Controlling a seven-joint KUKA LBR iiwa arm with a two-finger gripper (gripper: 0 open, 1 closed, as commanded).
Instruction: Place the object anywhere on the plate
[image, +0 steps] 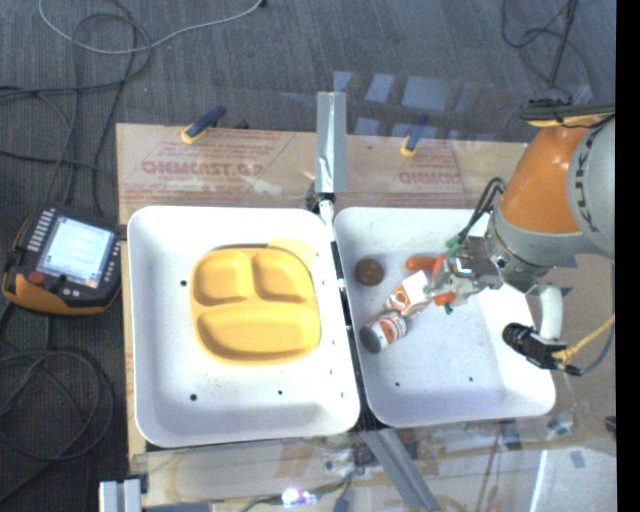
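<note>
A yellow three-compartment plate (256, 303) lies in the left bin (160, 400). In the right bin (470, 390) a small bottle (385, 329) with an orange-and-white label and a grey cap lies on its side, next to a white-and-orange carton-like item (405, 296). An orange carrot-like piece (424, 264) lies just beyond them. My gripper (447, 287) hangs low over the right bin, just right of these items, its tips close to the carton. A brown round disc (370, 271) rests near the bin's left wall.
The grey and orange arm (550, 200) reaches in from the right over the right bin's far corner. A black cable end (527, 343) hangs over the bin's right side. A teach pendant (65, 262) lies left of the bench.
</note>
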